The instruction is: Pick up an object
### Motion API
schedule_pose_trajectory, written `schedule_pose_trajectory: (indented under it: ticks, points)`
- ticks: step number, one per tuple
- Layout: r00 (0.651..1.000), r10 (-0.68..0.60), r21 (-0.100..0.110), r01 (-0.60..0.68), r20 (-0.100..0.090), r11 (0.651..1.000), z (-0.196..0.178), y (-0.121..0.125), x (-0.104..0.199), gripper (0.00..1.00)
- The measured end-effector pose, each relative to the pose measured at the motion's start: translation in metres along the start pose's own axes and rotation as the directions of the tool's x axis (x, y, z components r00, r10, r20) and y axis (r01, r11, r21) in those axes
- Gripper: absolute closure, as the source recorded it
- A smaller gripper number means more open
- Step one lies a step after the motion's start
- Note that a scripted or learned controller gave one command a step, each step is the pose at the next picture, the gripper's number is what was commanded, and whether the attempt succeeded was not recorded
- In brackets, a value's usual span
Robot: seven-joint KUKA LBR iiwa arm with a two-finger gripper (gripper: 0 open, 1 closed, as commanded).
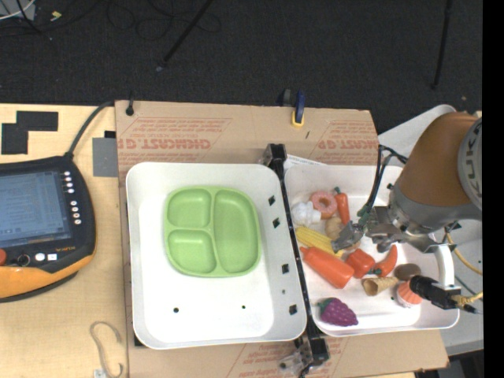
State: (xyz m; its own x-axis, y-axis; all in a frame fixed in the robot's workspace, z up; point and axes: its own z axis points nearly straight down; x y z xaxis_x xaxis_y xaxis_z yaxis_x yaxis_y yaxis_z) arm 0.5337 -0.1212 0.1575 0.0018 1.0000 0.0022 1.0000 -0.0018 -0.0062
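White plastic bins sit side by side on your surface [47,321], over a sheet of cardboard [236,132]. Your left bin [150,305] carries a green divided plate [213,231] with three compartments, lying flat near the bin's middle. Your right bin [378,325] holds a crowd of toy food: a large orange carrot [327,265] lies slanted along its left side, a yellow corn cob [313,237] sits just above the carrot, and a pink doughnut [323,203] lies near the far end with a thin orange carrot [342,207] just beside it. A white lumpy piece [302,211] rests to the left of the doughnut. A bunch of purple grapes [339,312] lies in the near corner, apart from the rest. A red pepper piece [361,261] touches the large carrot's right end, and a tan cone [376,285] lies below it. Your arm [441,172] reaches in from the right, and the jaws [352,235] hang low over the pile, just above the corn and the red pepper. You cannot tell from this angle whether the jaws are apart or together, and nothing can be seen gripped in them. A tablet-like control pendant [39,219] lies on the surface at your far left.
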Motion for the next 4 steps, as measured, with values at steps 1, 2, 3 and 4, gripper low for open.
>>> schedule_pose_trajectory:
  ticks: [1,2,3,4]
  points:
    - [1.000,-0.003,-0.018,0.003,0.003,1.000,0.058,0.006,0.002,0.00]
    - [1.000,0.002,-0.005,-0.002,0.002,1.000,0.070,0.006,0.001,0.00]
    - [1.000,0.014,-0.003,-0.014,0.002,1.000,0.060,0.004,-0.003,1.00]
    - [1.000,0.007,-0.006,-0.007,0.002,1.000,0.017,0.008,-0.006,1.00]
